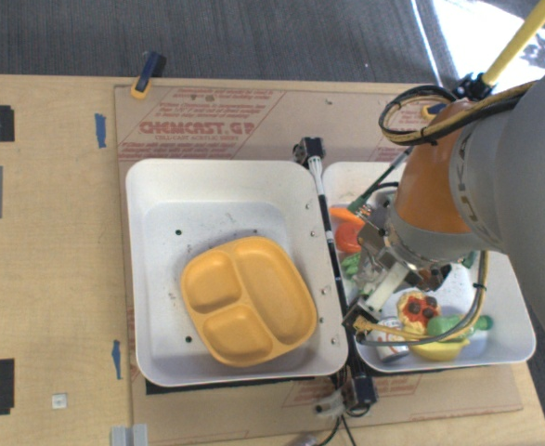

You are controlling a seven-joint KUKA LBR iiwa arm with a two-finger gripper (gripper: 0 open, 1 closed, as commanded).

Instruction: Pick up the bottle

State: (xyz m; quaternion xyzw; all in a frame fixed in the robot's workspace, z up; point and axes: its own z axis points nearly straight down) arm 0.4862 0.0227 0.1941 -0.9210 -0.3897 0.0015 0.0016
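My gripper (374, 291) is down inside the right bin (518, 309), near its left wall, below the orange band of the arm (430, 193). A clear, bottle-like object (393, 346) lies along the bin's near wall, partly under a yellow banana-shaped toy (448, 347). I cannot be sure it is the bottle. The gripper sits just above and left of this pile, and the wrist hides what is directly under it.
The right bin also holds an orange piece (346, 230), a green piece (351, 266) and a red-and-yellow toy (419, 309). A yellow three-compartment plate (249, 297) lies in the left bin (151, 212). Cables (411, 119) loop above the arm.
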